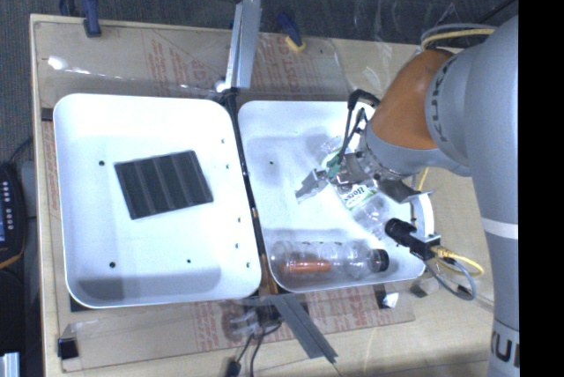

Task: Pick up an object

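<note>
While the gripper (330, 177) hovers, fingers' state unclear, the clear bottle (330, 261) lies crosswise just below it.

Arm (476, 102) cut off at right edge — hides right bin (264, 155) corner (far right).

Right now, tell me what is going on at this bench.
A grey KUKA arm reaches in from the right over the right bin, its gripper low among clear plastic items there. A clear plastic bottle lies on its side along that bin's near wall. The left bin holds a dark ridged slab. I cannot tell whether anything is gripped.
</note>
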`<control>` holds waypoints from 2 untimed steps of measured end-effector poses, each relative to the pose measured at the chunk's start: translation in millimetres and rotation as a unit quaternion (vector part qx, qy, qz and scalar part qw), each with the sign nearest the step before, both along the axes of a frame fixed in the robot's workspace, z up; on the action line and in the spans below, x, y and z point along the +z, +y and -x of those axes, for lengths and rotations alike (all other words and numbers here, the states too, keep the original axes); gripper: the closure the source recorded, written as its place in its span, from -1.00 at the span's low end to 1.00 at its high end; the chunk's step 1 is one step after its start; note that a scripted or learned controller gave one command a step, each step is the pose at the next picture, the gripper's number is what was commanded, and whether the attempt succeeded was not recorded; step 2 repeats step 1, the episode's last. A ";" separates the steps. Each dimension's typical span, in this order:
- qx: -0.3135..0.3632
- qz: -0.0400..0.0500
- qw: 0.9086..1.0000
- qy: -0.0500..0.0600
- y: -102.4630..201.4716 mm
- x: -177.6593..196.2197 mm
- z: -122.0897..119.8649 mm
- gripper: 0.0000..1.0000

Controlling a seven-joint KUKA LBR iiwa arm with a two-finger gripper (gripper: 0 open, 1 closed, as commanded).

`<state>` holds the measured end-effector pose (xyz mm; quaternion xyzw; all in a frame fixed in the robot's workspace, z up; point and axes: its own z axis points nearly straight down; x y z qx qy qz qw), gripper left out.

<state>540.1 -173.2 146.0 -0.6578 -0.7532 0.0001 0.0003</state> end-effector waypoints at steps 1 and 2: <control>0.004 0.000 1.000 0.001 1.4 9.7 -1.0 1.00; 0.004 0.000 1.000 0.001 1.4 9.7 -1.0 1.00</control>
